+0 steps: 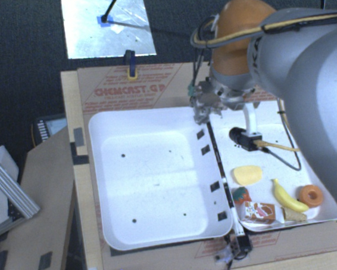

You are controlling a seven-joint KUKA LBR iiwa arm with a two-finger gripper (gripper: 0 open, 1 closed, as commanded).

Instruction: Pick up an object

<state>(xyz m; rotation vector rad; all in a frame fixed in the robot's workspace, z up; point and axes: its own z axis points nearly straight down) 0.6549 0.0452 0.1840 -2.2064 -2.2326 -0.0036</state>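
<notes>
Robot arm (292, 58) over the right bin (275, 127), above a banana (287, 195) and donut (310, 195); its grip cannot be told.

Both bins read as smooth moulded plastic — the left bin (149, 181) white with a soft sheen and a few dark specks, the right bin (276, 135) the same. Under them, the cardboard sheet (127, 88) looks matt and papery, tan with red print. Up top, the metal plate (107, 23) shows a brushed, dull-silver finish catching light. The arm (307, 87) wears smooth grey painted casing, and its orange band (238, 31) looks glossy. Down among the objects, the banana (285, 196) looks like shiny yellow plastic — the orange ring (310, 195) smoother and duller. The small carton (259, 212) looks like printed card.
</notes>
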